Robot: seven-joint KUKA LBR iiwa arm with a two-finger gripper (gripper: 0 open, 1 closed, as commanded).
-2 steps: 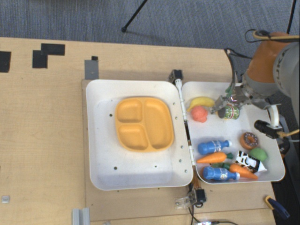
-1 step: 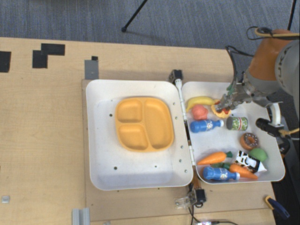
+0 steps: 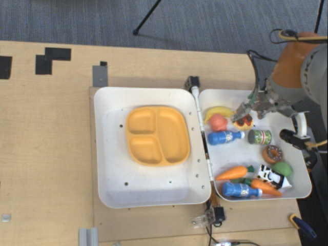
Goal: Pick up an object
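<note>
My gripper (image 3: pixel 248 111) hangs low over the upper middle of the right bin (image 3: pixel 302 186), with the arm's orange band (image 3: pixel 289 65) above it at the right. Just under its tip lies a small orange, red and black toy (image 3: pixel 244 121); whether the two touch is unclear. To the left of the toy are a yellow banana (image 3: pixel 218 111) and a red fruit (image 3: pixel 218 122). A blue bottle (image 3: pixel 224 137) and a green can (image 3: pixel 261 137) lie just below the gripper.
Lower in the right bin lie a brown donut (image 3: pixel 273 153), a green piece (image 3: pixel 282 168), a carrot (image 3: pixel 233 173), a black-and-white toy (image 3: pixel 270 176), a second carrot (image 3: pixel 266 187) and another blue bottle (image 3: pixel 239 190). The left bin (image 3: pixel 110 178) holds an orange divided plate (image 3: pixel 155 136).
</note>
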